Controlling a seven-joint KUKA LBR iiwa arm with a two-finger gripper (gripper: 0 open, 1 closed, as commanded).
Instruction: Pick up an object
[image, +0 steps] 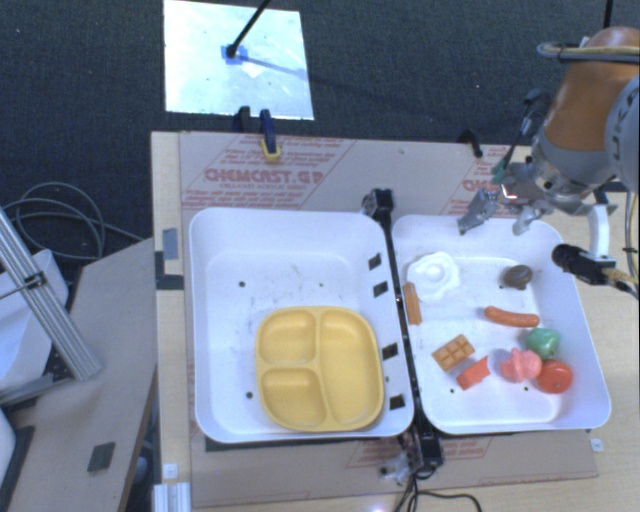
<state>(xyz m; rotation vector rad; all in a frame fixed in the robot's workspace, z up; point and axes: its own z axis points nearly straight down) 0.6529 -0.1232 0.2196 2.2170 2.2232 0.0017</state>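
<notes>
Camera view: gripper (499, 211) above far rim of right bin (590, 400), fingers spread, nothing between them. Toy foods lying loose in that bin (fried egg (433, 274), sausage (511, 318), waffle (453, 352)). Yellow divided tray (320, 367) in left bin (215, 300).

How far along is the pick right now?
Early stage. Nothing looks picked: the gripper hangs above the far rim of the right bin with nothing between its fingers. The fried egg, sausage and waffle lie in that bin. Descent, grasp and lift remain.
</notes>
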